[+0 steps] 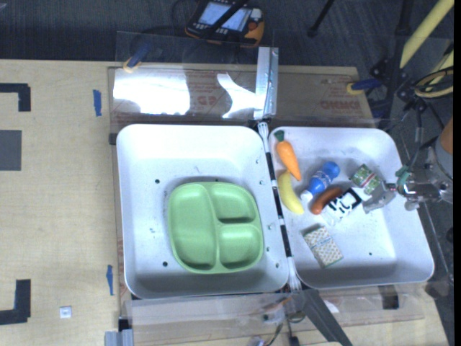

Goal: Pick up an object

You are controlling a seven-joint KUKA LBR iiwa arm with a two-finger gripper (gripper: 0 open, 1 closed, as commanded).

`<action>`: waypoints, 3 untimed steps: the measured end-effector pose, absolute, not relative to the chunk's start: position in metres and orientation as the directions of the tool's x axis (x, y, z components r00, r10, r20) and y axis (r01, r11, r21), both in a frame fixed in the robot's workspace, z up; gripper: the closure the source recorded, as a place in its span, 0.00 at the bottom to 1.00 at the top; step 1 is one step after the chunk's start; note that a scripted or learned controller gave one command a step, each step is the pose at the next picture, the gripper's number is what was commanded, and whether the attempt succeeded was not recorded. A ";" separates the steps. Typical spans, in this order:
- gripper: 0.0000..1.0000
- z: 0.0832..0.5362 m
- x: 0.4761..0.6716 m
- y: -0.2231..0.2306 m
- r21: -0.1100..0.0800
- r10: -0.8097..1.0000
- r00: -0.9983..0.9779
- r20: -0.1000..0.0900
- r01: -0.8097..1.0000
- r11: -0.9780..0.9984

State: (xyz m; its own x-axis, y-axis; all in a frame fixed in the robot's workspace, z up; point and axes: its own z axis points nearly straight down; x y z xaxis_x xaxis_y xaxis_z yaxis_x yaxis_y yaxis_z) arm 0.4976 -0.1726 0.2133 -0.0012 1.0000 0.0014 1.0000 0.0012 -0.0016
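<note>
Jaws [378,197] at right bin's [410,262] right side, low over the floor, near the green box [366,176]. Spread or pressed together: cannot tell, tips blur into the white. Arm cut off at the frame edge.

Right bin: carrot [288,158], banana [289,194], blue-capped bottle [320,178], sausage [326,199] touching a black-white item [345,203], patterned packet [323,246]. Nothing seen pinched.

Left bin [144,157]: green divided tray [215,225].
</note>
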 end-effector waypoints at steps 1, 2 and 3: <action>0.00 0.134 0.563 -0.153 0.001 0.997 -0.071 -0.001 0.997 0.071; 0.00 0.096 0.570 -0.133 0.019 0.995 -0.103 -0.001 0.995 0.103; 1.00 0.106 0.570 -0.135 0.022 0.995 -0.100 -0.003 0.995 0.101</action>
